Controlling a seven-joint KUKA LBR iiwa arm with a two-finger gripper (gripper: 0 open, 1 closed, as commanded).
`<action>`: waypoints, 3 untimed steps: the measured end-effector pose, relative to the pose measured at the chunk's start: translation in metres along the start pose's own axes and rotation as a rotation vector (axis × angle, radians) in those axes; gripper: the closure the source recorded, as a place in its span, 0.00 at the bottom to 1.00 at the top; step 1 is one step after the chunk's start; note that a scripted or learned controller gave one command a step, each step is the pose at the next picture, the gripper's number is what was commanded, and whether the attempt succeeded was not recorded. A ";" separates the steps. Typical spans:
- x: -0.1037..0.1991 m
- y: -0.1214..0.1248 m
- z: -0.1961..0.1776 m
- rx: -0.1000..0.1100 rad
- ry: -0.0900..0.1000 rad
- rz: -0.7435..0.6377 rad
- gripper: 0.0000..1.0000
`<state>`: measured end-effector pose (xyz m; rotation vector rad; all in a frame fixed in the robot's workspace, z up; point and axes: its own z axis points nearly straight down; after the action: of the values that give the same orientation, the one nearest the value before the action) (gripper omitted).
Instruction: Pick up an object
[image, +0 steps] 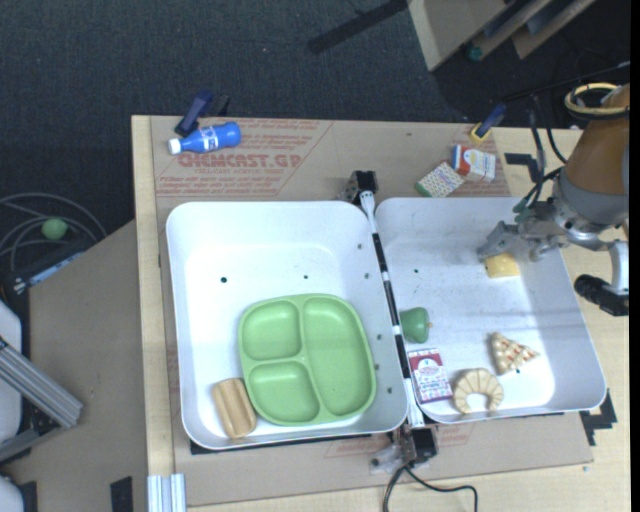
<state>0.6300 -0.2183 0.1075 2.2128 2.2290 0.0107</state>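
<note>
Right bin (560, 330) taken as landmark. The gripper (505, 245) hangs over the bin's far right part, with a small yellow block (501, 266) directly beneath and slightly nearward of its tip, touching or nearly so. Whether the jaws stand open or closed cannot be told. The block's long axis runs roughly left to right, so the likely approach is straight down.
</note>
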 end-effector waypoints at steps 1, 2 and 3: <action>0.001 0.003 0.022 0.003 0.006 0.001 0.00; 0.002 0.005 0.009 0.000 0.006 0.000 1.00; 0.000 0.004 0.011 0.001 0.002 -0.001 0.00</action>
<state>0.6344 -0.2178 0.0970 2.2138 2.2313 0.0112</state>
